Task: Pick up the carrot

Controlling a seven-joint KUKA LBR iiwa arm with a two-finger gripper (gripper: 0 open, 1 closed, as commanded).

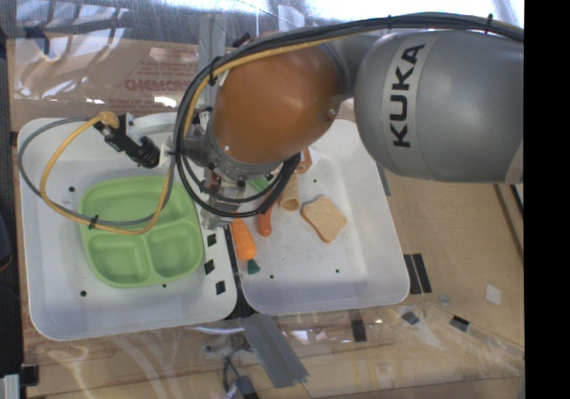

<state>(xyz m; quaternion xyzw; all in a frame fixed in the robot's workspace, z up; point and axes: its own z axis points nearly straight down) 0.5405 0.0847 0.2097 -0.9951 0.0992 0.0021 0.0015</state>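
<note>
Right now the big grey arm (pixel 445 94) comes in from the right and bends down over the middle, where the two white bins meet; its orange band (pixel 272 103) sits on top of the hand, so the gripper (pixel 233 185) is mostly hidden under it; can't tell how its tips stand, and can't tell if it touches anything; only a dark bit w/ cables pokes out below the orange part.

The carrot (pixel 244 242) lies in the right bin (pixel 374 264), close to that bin's left wall, just below the hand; it is orange w/ a small green end pointing down; nothing is pinching it; it lies flat on the bin floor.

Just beside the carrot, to its right, is a smaller orange-red piece (pixel 264 224); a bit further right lies a tan slice of bread (pixel 323 218); a tan roll-shaped thing (pixel 289 194) sits between the bread and the hand; some green shows under the hand too, but can't tell what it is.

The left bin (pixel 44 299) holds a green tray (pixel 142 232) w/ three parts; a yellow cable (pixel 62 143) and black cables loop over that bin.
</note>
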